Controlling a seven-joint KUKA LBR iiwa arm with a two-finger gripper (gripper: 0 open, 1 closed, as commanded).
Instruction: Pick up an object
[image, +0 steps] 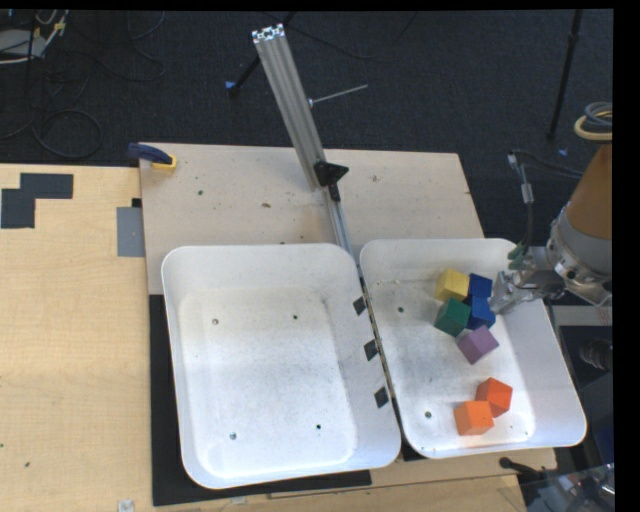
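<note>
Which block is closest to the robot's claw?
The blue block, in the right bin. It sits right beside the gripper; the yellow, green, purple and orange blocks lie farther away.

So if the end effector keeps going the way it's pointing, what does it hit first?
Probably the blue block, just left of the end effector, then the green block beyond. Its height above them is unclear.

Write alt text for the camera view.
A grey two-finger gripper reaches from the right beside a blue cube in the right white bin, among yellow, green, purple and orange blocks. The left white bin sits alongside.
</note>
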